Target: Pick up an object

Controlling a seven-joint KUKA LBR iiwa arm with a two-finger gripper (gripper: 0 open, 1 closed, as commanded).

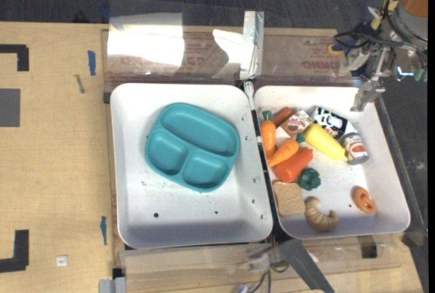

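the yellow plastic corn cob (325, 142) lies jammed among toys at twelve o'clock of the right white bin (397, 207), so the empty, slightly spread gripper (367, 93) could snag a neighbour.

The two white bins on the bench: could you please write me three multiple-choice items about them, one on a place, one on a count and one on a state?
1. Where does the teal divided plate lie?
A. in the left bin
B. in the right bin
C. on the bench outside both bins

2. How many compartments does the plate have?
A. two
B. three
C. five

3. Where is the gripper?
A. resting on the plate
B. pressed onto the croissant
C. over the right bin's far right corner, apart from the toys

Answers: 1 A, the plate fills the middle of the left bin; 2 B, ridges split it into three hollows; 3 C, it hangs by the far rim, touching nothing.
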